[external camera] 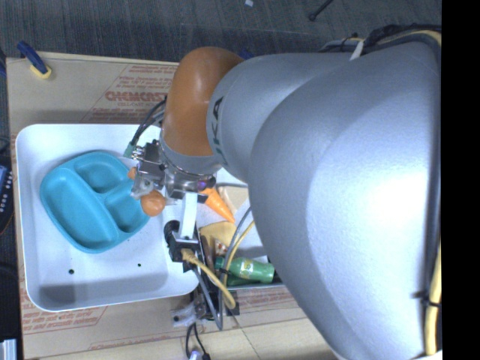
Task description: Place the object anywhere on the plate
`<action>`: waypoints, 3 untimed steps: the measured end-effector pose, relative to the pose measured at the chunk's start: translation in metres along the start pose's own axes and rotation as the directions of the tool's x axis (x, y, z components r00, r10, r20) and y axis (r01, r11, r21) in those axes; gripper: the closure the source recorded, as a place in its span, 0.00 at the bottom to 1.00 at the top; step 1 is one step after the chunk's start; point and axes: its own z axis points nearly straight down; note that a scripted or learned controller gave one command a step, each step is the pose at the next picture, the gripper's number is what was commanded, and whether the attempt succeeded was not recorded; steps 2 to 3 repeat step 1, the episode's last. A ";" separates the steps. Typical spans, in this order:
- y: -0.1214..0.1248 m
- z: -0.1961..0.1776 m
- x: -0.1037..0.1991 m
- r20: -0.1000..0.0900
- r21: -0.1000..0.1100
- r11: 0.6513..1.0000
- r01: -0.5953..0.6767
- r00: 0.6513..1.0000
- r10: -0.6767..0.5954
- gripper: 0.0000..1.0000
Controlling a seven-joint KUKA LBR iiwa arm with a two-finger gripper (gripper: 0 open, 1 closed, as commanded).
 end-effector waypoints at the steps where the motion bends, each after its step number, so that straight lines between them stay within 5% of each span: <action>1: 0.000 0.000 0.000 0.000 0.000 1.000 0.000 1.000 0.000 0.00; 3: 0.000 0.000 0.000 0.000 0.000 1.000 0.000 1.000 0.000 0.00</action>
